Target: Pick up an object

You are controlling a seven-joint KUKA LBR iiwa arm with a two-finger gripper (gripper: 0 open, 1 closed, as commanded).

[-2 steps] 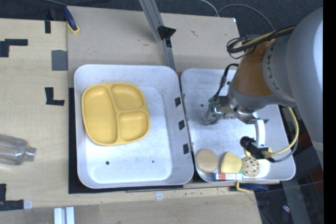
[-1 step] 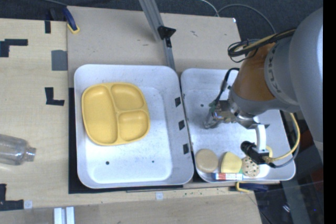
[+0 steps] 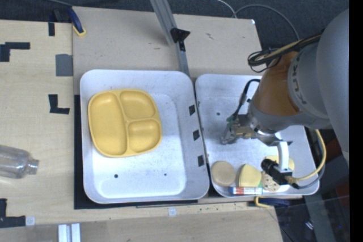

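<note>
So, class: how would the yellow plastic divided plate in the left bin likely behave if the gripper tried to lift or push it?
The yellow plastic divided plate looks moulded and rigid, so probably stiff, not floppy. It lies flat and wide in the left white bin, so a push would likely slide it rather than tip it. Its shallow rim may offer two fingers little purchase.

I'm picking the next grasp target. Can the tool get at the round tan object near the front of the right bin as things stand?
Probably yes. The tool sits low in the right bin, just behind the round tan object, with bare bin floor between them. The pale yellow object crowding its right side could hamper a grasp.
</note>
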